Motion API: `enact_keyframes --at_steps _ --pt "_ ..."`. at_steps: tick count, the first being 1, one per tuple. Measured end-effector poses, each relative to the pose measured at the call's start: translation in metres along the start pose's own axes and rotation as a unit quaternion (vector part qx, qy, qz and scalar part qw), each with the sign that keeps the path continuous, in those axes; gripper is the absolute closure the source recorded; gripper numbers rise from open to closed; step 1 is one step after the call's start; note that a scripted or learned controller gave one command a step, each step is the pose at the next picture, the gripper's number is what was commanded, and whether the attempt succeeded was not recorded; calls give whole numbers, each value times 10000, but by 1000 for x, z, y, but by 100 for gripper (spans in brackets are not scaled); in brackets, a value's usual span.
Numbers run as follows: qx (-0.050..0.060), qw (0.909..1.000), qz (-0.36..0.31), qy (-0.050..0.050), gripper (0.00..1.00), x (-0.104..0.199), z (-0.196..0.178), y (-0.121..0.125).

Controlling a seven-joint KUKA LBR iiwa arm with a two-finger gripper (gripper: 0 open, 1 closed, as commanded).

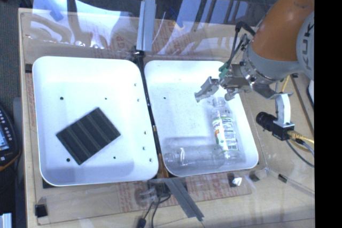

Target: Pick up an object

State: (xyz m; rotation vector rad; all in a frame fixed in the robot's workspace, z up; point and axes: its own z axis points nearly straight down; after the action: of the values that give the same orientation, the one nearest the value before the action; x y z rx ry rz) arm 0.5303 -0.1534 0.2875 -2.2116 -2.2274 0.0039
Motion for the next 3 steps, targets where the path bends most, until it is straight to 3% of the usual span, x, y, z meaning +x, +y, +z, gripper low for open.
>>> enact_keyframes --at_steps 1,2,3 --pt "13 9991 423 1 0 -41 73 30" --pt "17 9990 446 5 0 -49 98 36" --pt "-4 9999 -169 8 0 -52 113 28"
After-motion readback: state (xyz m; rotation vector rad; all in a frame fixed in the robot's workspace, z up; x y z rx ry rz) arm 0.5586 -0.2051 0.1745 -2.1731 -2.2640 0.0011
